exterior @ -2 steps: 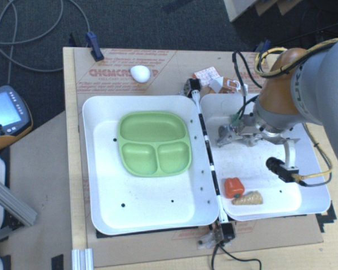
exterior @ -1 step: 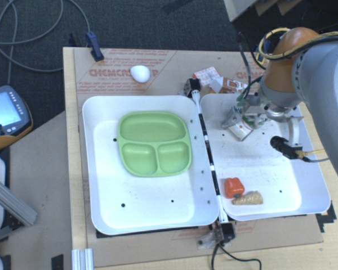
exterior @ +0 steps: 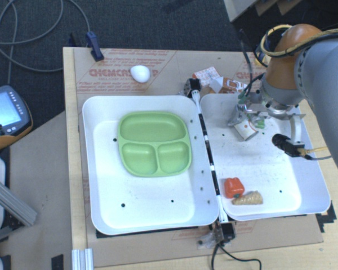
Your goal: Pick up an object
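In the right bin [exterior: 293, 173], my gripper [exterior: 247, 118] is lowered at the far left part, directly over a small white block [exterior: 246, 130] with a bit of green beside it. The block touches or nearly touches the gripper's tip; I cannot make out whether it is gripped. Near the bin's front left corner lie a red pepper-like object [exterior: 233, 187] and, just in front of it, a tan ridged piece [exterior: 248, 198]. Both are well clear of the gripper.
The left bin [exterior: 101, 167] holds a green three-part plate [exterior: 155, 142]. A white egg [exterior: 139, 73] and a crumpled wrapper [exterior: 214, 80] lie on the bench behind the bins. A black cable piece [exterior: 287, 145] hangs off the arm over the right bin.
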Robot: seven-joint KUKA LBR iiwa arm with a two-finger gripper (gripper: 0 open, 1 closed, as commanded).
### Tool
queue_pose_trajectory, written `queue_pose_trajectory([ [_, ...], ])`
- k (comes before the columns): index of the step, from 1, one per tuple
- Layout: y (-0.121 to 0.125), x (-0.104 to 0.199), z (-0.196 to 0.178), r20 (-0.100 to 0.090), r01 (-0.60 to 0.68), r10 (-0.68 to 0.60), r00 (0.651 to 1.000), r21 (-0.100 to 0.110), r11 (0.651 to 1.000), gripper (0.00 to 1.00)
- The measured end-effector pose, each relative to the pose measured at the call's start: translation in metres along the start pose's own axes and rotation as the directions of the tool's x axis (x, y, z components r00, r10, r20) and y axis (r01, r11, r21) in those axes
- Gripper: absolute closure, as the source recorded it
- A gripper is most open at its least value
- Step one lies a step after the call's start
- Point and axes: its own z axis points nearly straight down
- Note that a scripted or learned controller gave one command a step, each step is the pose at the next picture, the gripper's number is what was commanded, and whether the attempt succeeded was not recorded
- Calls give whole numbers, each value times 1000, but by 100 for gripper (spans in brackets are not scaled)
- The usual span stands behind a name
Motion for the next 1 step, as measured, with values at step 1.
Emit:
queue_pose_trajectory([
  [1,7,63,-90,-3,0,0,1000,0,1000,100],
])
